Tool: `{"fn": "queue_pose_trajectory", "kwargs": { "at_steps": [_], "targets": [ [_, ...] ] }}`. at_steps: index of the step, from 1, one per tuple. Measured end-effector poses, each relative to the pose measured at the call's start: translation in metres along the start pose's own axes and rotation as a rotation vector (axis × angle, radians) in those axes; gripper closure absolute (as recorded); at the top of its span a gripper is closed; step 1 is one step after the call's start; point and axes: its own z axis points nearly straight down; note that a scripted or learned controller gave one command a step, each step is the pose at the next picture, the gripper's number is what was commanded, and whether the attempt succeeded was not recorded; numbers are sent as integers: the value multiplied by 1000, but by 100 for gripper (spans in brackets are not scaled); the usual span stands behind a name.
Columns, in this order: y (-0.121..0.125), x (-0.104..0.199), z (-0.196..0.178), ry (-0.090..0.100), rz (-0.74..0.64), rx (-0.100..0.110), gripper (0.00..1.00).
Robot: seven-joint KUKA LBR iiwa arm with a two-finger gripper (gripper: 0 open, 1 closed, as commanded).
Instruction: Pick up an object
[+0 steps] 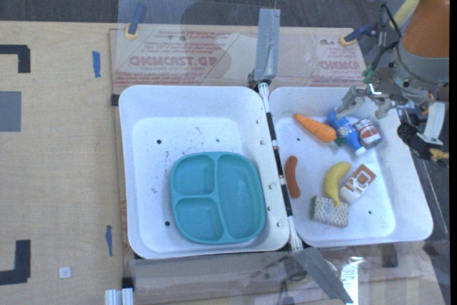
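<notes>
Over right white bin's far edge, gripper hung with fingers spread, holding nothing; orange plastic carrot just beside, bare floor nearer.

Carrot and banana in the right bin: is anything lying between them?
No. In the camera view, bare white bin floor lies between the carrot and the banana. The blue bottle sits right of the carrot, off that stretch.
</notes>
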Motion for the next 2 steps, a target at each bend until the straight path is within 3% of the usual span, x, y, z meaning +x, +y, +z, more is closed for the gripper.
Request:
{"fn": "queue_pose_trajectory", "kwargs": {
  "at_steps": [1, 2],
  "targets": [
    [37, 14, 104, -10, -77, -37, 0],
    [43, -40, 134, -5, -193, -9, 0]
  ]
}}
